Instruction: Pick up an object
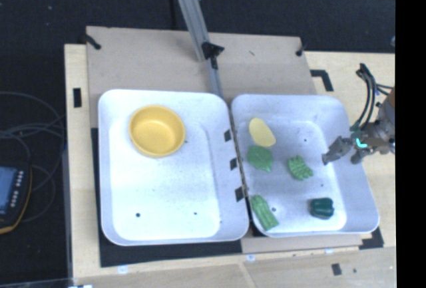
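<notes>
While the gripper [346, 150] hangs at three o'clock over the right bin [333, 110], its jaw state cannot be told; five small objects [297, 168] lie inside; the left bin [113, 213] holds a yellow bowl [157, 130]; dark floor surrounds the pale bench [160, 273].

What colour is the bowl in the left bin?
Yellow. The bowl sits toward the far-left corner of the left bin, plain to see in the camera view.
</notes>
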`<state>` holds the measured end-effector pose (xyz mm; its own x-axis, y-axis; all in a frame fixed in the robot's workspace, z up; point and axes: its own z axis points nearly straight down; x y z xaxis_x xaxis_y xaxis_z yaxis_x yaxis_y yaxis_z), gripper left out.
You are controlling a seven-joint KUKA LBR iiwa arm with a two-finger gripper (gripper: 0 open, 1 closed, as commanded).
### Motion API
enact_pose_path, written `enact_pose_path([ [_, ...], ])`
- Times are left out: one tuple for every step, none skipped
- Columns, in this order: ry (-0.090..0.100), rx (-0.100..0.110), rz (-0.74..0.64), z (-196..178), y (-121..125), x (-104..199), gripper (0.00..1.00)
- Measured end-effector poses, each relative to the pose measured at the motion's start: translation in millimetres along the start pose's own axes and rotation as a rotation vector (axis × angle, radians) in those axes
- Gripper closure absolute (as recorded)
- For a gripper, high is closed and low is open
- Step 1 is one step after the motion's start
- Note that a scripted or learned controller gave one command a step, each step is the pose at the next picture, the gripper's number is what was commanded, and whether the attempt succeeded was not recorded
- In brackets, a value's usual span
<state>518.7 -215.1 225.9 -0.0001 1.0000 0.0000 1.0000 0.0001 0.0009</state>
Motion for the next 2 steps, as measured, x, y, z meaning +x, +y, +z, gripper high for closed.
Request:
enact_pose_path([
  [0.000,0.000,0.000,0.0,0.0,0.0,0.00],
  [0.000,0.004,0.001,42.7,3.8,0.5,0.00],
])
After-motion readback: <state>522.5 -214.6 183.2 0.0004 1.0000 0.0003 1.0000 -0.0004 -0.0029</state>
